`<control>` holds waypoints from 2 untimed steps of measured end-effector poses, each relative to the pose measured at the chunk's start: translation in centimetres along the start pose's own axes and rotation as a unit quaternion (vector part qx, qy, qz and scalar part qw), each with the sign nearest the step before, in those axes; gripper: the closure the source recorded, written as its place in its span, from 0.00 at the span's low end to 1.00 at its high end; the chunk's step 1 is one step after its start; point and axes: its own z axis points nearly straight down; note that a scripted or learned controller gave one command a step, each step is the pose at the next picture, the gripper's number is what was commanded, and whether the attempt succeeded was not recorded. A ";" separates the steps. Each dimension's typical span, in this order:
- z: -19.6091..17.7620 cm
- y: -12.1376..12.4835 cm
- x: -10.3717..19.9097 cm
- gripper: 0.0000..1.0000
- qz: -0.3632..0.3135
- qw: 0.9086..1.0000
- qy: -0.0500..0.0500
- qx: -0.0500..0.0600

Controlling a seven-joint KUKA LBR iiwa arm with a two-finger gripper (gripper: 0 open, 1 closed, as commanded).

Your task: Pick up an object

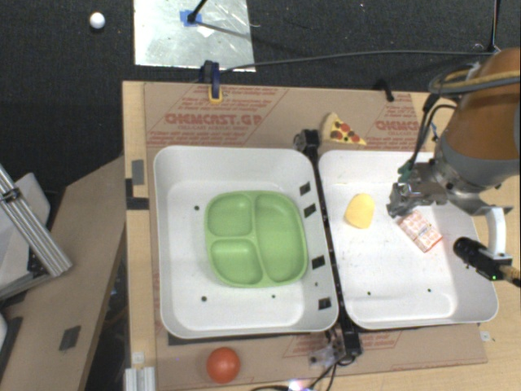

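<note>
While the tool [400, 199] hovers, grip state unclear, right bin [407, 304] holds one yellow object [360, 211], one small box [420, 230].

A green divided plate [255, 238] lay in the left white bin [181, 177]. A toy pizza slice [343, 129] sat on the bench [244, 112] just behind the bins, and an orange-red ball [223, 364] rested at the front edge. Farther back lay a silvery sheet [163, 23], with a small white ball [98, 20] to its left.
</note>
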 end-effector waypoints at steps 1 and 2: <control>-0.5 1.9 5.4 1.00 0.000 1.000 0.000 -0.001; 1.2 3.4 10.4 1.00 0.000 1.000 0.000 0.000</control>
